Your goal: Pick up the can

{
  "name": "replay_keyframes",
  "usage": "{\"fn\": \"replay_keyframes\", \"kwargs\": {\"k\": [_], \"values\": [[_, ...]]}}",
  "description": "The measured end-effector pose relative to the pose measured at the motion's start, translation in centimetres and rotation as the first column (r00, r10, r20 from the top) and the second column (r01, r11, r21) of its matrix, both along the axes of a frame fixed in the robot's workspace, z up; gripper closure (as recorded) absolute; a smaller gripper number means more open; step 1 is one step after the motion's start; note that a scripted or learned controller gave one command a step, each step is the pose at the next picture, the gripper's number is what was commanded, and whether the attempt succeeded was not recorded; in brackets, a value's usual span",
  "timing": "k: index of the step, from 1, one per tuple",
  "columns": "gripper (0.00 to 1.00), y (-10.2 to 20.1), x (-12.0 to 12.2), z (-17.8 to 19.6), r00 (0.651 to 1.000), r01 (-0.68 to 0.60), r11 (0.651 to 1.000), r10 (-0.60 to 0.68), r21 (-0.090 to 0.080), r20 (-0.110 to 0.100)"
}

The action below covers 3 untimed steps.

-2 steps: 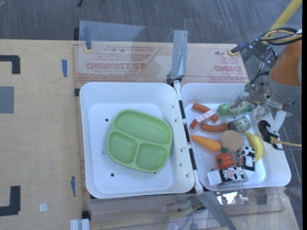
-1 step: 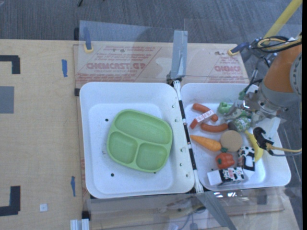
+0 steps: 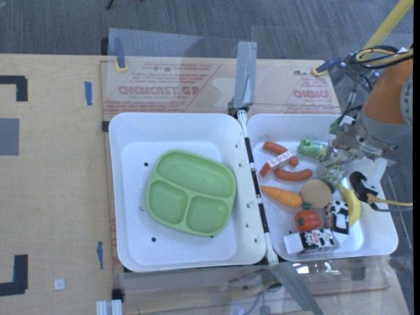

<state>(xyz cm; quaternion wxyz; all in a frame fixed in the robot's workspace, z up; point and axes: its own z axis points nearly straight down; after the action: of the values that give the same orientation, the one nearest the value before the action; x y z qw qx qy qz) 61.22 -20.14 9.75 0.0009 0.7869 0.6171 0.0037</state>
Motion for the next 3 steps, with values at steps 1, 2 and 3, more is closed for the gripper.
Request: {"fn": "replay_keyframes", "kwargs": {"k": [1,2,3], "values": [[1.0,5.7,0.2,12.2,1.0,0.011,1.0,-0.011,-0.004,-0.005],[0.0,5.7,0.2,12.1,1.0,0.011,1.0,-0.011,-0.004,-0.007],[0.0,0.4,-2.9,4.1,0.994,0.111,0.994,-0.111,-0.003,-0.01]]}}
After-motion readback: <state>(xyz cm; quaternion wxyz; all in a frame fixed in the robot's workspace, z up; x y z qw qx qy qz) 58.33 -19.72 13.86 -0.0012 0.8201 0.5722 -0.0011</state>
